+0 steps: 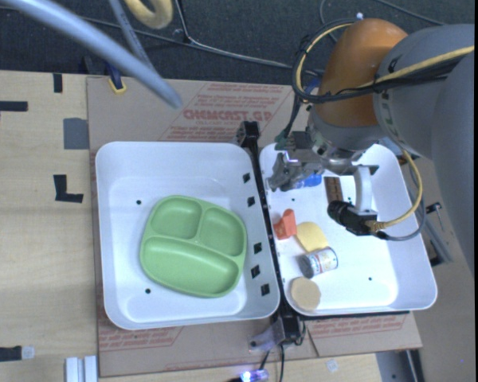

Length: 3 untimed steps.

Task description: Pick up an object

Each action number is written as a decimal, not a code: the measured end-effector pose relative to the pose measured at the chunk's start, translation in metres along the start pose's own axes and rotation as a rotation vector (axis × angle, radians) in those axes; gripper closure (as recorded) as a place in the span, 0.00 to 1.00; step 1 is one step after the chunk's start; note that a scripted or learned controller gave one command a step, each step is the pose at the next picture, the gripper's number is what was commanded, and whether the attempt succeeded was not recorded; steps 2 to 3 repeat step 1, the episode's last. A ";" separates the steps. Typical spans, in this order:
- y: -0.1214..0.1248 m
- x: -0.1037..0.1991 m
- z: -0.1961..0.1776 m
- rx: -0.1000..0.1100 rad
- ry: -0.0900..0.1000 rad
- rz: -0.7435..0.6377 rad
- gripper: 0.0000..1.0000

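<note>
The hand [285, 173] hangs low over the top left corner of the right bin [398, 289]; whether it is released or clenched cannot be told. A blue object [309, 180] lies just beside it at three o'clock. Toward five o'clock sit an orange piece [284, 225], a yellow block [311, 235], a small can [318, 262] and a tan disc [306, 294]. At eight o'clock, the left bin [115, 213] holds a green divided plate [193, 245].
</note>
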<state>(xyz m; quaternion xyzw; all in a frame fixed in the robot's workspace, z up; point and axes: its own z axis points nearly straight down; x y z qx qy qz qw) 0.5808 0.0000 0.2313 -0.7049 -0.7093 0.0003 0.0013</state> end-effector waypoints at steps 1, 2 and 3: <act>0.001 0.057 -0.001 -0.001 0.000 -0.001 1.00; 0.001 0.057 -0.001 -0.001 0.000 -0.001 1.00; 0.001 0.057 -0.001 -0.001 0.000 -0.001 1.00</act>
